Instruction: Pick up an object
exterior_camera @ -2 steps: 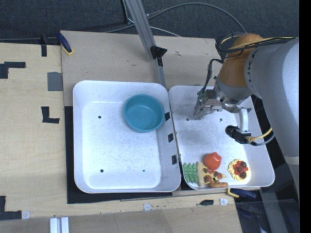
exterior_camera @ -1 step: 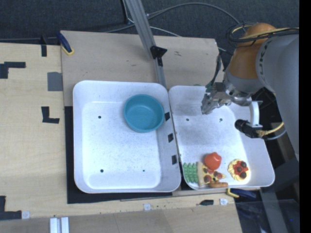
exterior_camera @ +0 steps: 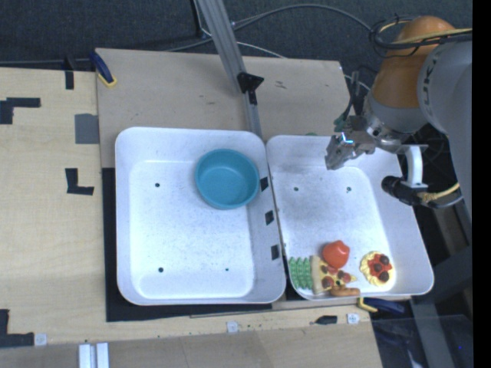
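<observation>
While my grey arm [exterior_camera: 430, 75] with its orange band reaches in from the right, my jaws [exterior_camera: 337, 156] hang above the far part of the right-hand shallow white bin [exterior_camera: 399, 228], over bare bin floor. Nothing shows between the jaws; whether they stand open or closed, I cannot tell.

The candidate objects lie at the near end of this same bin, well apart from my jaws. A small red rounded object [exterior_camera: 335, 252] sits there. Just beside it on the left lies a green ribbed piece [exterior_camera: 301, 271]. To its right lies a round yellow piece with red and dark spots [exterior_camera: 377, 268]. Just in front of the red object lies a cluster of small orange and brown pieces [exterior_camera: 337, 284], too small to identify.

The left-hand shallow white bin [exterior_camera: 153, 228] holds one round blue bowl [exterior_camera: 226, 177], upright, in its far right part. Both bins rest side by side, touching, on the tan surface [exterior_camera: 46, 205].
</observation>
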`<state>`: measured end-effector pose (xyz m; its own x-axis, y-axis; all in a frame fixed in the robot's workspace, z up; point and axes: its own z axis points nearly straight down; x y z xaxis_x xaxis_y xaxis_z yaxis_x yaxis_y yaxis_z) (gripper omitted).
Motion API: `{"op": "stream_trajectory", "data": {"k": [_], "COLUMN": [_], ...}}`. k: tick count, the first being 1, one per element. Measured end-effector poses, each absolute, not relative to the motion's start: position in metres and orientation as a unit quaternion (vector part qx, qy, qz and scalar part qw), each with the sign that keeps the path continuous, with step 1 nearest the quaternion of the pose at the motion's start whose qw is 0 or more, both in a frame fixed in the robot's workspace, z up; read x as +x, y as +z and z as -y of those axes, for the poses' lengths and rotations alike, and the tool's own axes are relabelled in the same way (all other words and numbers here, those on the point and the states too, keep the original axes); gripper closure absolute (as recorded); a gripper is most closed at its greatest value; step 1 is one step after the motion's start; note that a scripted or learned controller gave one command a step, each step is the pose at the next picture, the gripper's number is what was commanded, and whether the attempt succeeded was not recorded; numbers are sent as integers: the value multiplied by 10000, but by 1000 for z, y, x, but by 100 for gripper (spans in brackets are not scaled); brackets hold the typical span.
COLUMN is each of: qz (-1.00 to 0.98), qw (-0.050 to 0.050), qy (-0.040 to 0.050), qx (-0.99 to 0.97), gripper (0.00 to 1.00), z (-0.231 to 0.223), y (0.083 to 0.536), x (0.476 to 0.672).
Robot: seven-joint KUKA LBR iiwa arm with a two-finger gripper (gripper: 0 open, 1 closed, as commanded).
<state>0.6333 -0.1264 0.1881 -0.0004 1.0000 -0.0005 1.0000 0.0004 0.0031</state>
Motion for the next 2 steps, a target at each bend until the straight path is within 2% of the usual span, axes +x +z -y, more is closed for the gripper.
{"op": "stream_trajectory", "data": {"k": [1, 2], "qz": [-7072, -7083], "qw": [15, -6], "qy": [11, -1], "qx": [7070, 7059], "gripper": [100, 100], "z": [126, 82], "y": [241, 229], "x": [634, 616]}}
